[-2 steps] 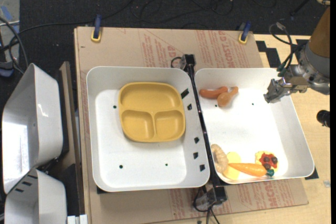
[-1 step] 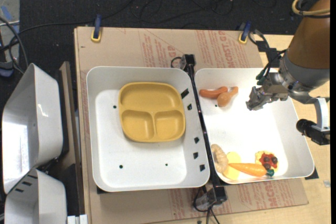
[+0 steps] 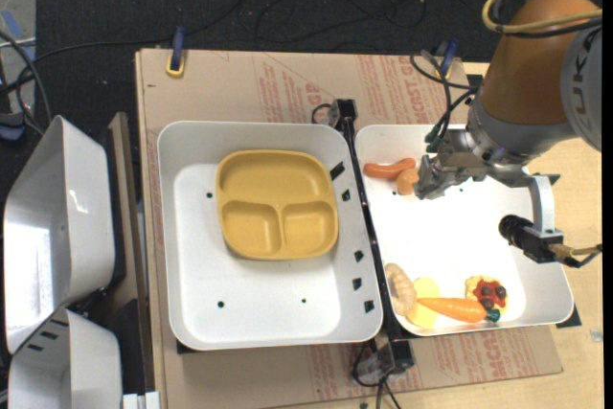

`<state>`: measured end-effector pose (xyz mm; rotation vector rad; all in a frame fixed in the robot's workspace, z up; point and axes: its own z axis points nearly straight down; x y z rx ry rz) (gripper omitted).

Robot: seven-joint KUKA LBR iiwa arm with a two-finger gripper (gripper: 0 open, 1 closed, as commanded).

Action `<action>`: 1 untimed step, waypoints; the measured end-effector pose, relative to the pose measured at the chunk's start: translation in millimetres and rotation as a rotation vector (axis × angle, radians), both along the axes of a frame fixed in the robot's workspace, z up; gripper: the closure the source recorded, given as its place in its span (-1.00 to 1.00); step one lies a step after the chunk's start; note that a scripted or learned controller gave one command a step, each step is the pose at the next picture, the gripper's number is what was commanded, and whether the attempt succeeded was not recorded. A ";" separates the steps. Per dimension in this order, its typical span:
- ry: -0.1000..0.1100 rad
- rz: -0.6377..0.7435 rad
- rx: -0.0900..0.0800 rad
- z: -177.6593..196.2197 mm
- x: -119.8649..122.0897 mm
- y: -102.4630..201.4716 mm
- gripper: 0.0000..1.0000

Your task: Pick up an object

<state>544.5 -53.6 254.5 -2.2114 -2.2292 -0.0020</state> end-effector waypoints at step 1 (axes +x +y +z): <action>0.001 0.001 0.000 1.3 -12.9 57.9 1.00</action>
